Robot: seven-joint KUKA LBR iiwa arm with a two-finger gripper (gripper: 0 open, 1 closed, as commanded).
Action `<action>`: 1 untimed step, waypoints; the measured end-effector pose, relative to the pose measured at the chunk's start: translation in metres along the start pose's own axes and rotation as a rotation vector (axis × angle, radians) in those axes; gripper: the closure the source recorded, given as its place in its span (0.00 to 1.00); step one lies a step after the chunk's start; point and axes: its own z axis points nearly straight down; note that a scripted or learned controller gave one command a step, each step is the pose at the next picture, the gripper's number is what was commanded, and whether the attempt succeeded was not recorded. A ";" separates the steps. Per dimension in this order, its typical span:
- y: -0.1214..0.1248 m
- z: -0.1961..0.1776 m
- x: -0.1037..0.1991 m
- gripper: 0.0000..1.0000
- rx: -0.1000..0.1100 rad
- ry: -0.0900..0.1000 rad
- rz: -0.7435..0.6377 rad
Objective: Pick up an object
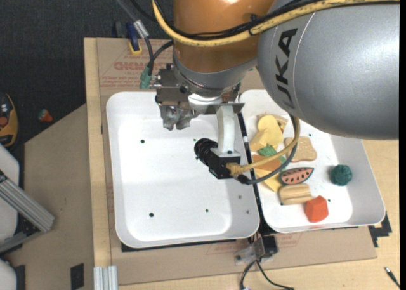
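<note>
Jaws sit over the left bin's [146, 181] far edge and I can't tell if they're parted or closed; I'd swing to the right bin [356, 201] and take the teal ball [341, 174], which sits apart from the pile [269, 133].

Left bin [127, 219]: bare floor from centre out to 6, 7 and 9 o'clock, wide room to descend.
Left bin, 12 to 2 o'clock: arm [330, 47] overhead blocks it.
Right bin [358, 203]: yellow pieces [269, 131], watermelon slice [297, 176], red block [316, 209] crowd together.
Right bin, 3 o'clock: green ball [341, 174] stands apart, bare floor around.
</note>
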 end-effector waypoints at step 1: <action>0.016 -0.173 -0.006 1.00 -0.031 0.010 0.006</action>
